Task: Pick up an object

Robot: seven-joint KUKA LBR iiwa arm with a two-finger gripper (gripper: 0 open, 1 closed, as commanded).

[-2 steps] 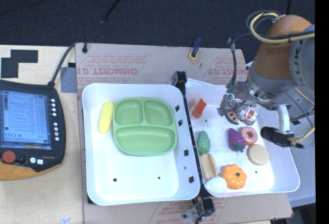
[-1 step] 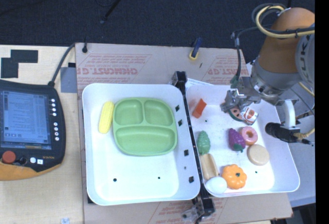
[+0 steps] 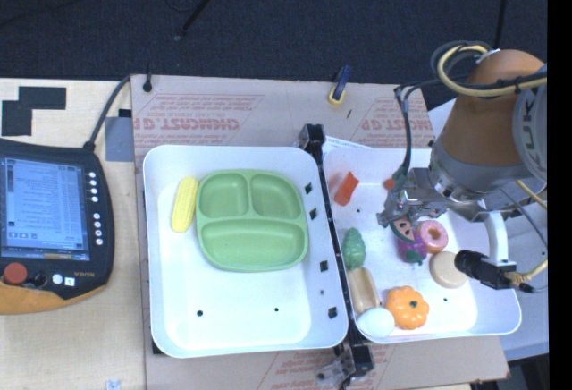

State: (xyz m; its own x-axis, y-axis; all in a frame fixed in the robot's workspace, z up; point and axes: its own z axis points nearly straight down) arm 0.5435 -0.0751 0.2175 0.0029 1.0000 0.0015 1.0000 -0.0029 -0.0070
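Note:
The right bin (image 3: 500, 317) holds several toy foods: an orange-red piece (image 3: 345, 188), a green vegetable (image 3: 355, 247), a tan bread roll (image 3: 363, 288), a white egg (image 3: 376, 321), an orange pumpkin (image 3: 407, 307), a pink donut (image 3: 433, 236), a watermelon slice (image 3: 412, 245) and a tan bun (image 3: 446, 269). My gripper (image 3: 404, 211) hangs low over the middle of this bin, right above the watermelon slice and beside the donut. The grey wrist hides the point where it meets the toys.
The left bin (image 3: 232, 326) carries a green divided plate (image 3: 251, 220) and a yellow corn cob (image 3: 184, 203). A black divider (image 3: 323, 227) runs between the bins. A teach pendant (image 3: 49, 214) lies at the far left. A black cable connector (image 3: 483, 269) sticks out near the bun.

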